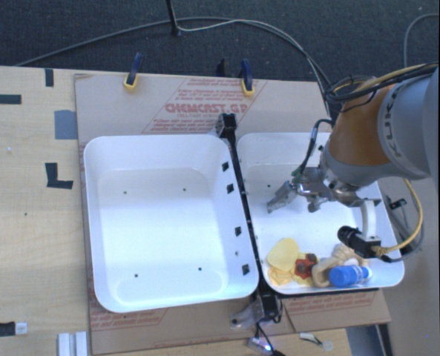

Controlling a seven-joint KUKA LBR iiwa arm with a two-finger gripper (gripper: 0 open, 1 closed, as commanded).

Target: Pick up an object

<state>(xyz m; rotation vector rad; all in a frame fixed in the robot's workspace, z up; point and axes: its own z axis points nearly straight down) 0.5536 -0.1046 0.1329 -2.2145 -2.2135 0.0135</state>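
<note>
- The jaws of the gripper hang spread apart over the right bin, one finger reaching left toward the divider, the other pointing down toward the near end. Nothing sits between them; they are released.
- Beneath the fingers is bare white floor. A straight descent from here would, in my judgement, close on nothing and the try would fail.
- The things to pick lie well apart from the jaws, crowded in the near corner of the right bin: a yellow piece, a small red-and-brown object, a tan ring-like item and a blue bottle.
- These pieces touch or overlap, so a finger coming down among them may land on top of one, push its neighbour aside, or catch two at once.
- The blue bottle lies on its side against the near rim; it looks rounded and could roll or squirt out as the jaws shut.
- The pile hugs the bin wall, so a finger may strike the rim before reaching the objects.
- The yellow cable loops beside the wrist close to the pile and could snag.
- The left bin offers no target.
</note>
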